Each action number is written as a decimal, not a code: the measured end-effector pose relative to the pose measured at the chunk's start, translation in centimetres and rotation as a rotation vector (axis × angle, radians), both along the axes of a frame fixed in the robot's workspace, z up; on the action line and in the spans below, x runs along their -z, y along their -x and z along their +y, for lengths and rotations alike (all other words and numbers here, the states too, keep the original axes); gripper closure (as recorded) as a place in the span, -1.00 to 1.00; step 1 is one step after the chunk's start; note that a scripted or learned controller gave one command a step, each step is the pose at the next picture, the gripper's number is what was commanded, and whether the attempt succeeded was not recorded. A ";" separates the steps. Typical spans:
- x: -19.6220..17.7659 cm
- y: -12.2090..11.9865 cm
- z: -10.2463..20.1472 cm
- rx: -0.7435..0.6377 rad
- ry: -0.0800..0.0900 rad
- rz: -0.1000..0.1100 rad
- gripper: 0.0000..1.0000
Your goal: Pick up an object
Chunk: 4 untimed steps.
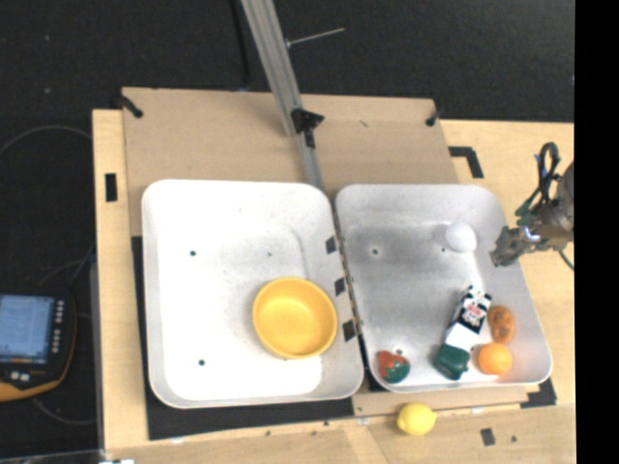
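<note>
Overhead, you are looking down at a slant on a tan bench point(242, 133) carrying two shallow white bins side by side. The left bin point(193, 230) holds a yellow bowl point(295, 317), sitting toward its lower right corner. The right bin point(406, 230) holds the small objects: a white ball point(459, 237) near its upper right, and along its lower right a cluster made of a small black-and-white carton point(469, 319), a brown lumpy piece point(502, 322), an orange fruit point(495, 359), a dark green block point(451, 362) and a red and green item point(392, 364). A yellow lemon point(416, 419) lies outside the bins on the bench, just below the right bin's lower edge. The gripper point(510, 247) enters from the right of the frame and sits over the right bin's right rim, at about mid height in the picture. You cannot tell from this angle whether its jaws are spread or pressed together, and nothing is seen between them. The relation that matters most for the next move: the nearest object is the white ball, which lies just left of the jaws and slightly higher in the frame, apart from them and clear of the other things. Being round, it has no long axis, so no particular wrist turn is called for. The carton is next nearest, below and a little left of the jaws, its long axis running upper right to lower left, with neighbours crowding close around it.
</note>
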State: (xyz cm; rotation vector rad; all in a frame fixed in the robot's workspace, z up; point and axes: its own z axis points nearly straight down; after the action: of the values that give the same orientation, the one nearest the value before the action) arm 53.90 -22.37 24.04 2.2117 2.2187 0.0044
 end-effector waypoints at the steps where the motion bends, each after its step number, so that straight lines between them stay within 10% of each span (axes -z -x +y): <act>1: -3.0 -0.1 -0.1 -0.001 -0.002 0.003 1.00; 4: -1.5 -0.2 16.9 -0.004 -0.005 0.007 1.00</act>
State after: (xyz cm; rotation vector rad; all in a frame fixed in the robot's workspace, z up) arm 54.05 -5.47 25.56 2.2134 2.2291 0.0022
